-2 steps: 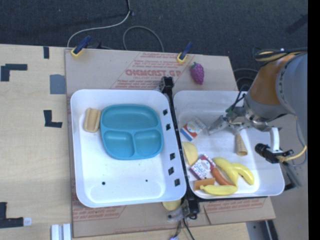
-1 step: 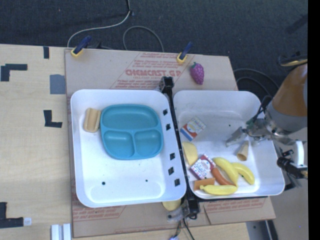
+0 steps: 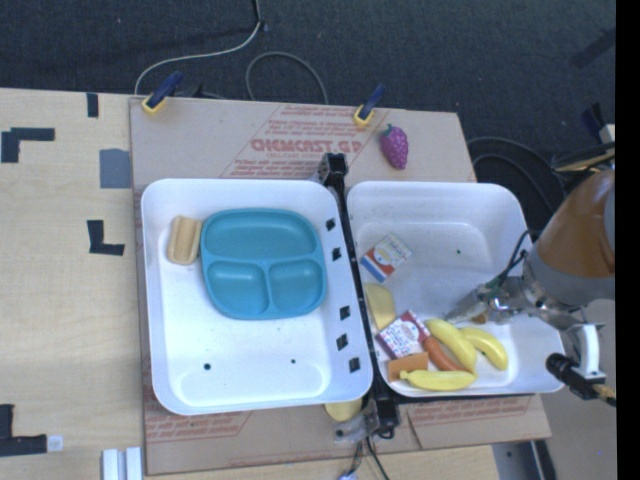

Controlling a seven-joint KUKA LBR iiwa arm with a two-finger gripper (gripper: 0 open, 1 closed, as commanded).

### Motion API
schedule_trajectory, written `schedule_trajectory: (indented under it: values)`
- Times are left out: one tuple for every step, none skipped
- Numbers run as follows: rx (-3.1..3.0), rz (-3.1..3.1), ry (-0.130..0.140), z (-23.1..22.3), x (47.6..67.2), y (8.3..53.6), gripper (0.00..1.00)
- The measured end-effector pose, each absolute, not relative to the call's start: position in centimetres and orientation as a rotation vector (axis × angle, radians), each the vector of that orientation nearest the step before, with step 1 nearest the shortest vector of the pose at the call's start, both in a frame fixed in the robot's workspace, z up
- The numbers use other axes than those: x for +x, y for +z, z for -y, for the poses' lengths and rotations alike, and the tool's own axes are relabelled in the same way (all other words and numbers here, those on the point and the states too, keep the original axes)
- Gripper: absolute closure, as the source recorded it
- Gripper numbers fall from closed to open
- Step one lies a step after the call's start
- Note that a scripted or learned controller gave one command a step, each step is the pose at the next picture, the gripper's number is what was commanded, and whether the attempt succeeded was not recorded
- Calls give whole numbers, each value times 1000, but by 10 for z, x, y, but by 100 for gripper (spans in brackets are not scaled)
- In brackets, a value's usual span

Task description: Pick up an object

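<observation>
Reaching in over the right bin's right edge, the gripper hangs low just above the bananas piled in that bin's front right corner, beside a carrot and a red packet. A blue plate lies in the left bin. A grape bunch rests beyond the bins.

Arm low at right, wrist angled inward.

yellow bananas | lying flat | right bin front corner
</observation>
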State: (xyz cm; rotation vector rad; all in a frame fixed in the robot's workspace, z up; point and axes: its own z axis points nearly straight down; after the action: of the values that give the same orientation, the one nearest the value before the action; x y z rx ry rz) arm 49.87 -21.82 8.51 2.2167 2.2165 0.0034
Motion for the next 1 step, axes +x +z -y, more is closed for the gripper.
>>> schedule_trajectory:
  values:
    - [2210,-2220,2,140,531,87,0]
